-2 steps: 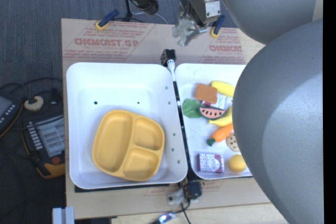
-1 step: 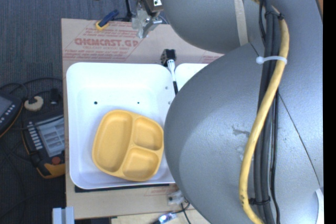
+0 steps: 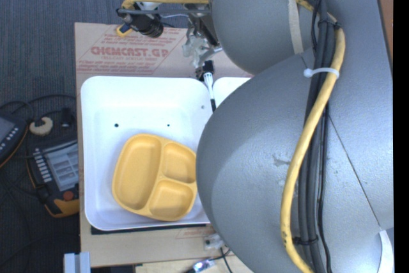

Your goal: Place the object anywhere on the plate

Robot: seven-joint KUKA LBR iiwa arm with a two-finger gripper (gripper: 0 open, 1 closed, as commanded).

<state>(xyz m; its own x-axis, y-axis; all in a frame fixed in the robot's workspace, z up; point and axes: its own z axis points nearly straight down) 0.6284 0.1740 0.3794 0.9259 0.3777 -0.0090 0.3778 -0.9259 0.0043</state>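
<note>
Grey arm (image 3: 300,137) looms over two white bins.
Yellow plate (image 3: 155,176) lies in the left bin (image 3: 102,105); the arm hides most of the right one.

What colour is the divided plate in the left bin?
Yellow: the plate shows plainly in the camera view.

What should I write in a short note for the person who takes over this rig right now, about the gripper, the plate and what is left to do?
Gripper: near the far rim between the two bins, under the arm; its state cannot be judged.
Yellow plate: three compartments, lies in the left white bin, toward its near side.
Done: nothing lies on the plate so far.
Left: find the object, which the grey arm may be hiding, and set it on the plate.
</note>
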